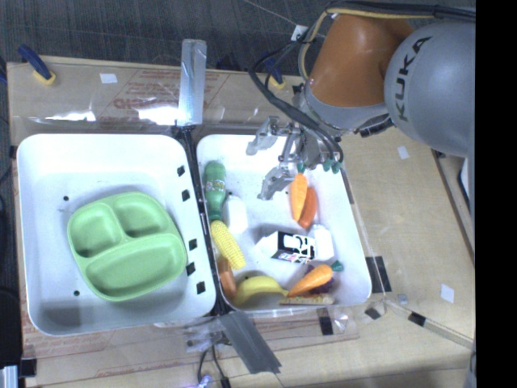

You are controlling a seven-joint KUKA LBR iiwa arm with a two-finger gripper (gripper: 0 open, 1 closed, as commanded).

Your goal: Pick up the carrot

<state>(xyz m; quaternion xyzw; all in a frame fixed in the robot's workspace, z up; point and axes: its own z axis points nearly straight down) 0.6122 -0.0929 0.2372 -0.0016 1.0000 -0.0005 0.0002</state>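
An orange carrot (303, 200) lies in the right bin (356, 241), close to its right wall, with its green top towards the back. A second, smaller carrot (313, 279) rests near the bin's front right corner. My gripper (270, 162) hangs over the back of the right bin, just left of the first carrot's top end. Its two grey fingers (275, 182) stand apart, open, and nothing shows between them. The nearer finger is beside the carrot, and I cannot tell if it touches.
The right bin also holds a green bottle-shaped toy (214, 180), a corn cob (228, 246), a banana (258, 286) and a black-and-white box (294, 247). A green divided plate (125, 242) sits in the left bin (32, 217). The arm's grey and orange body (380, 63) overhangs the back right.
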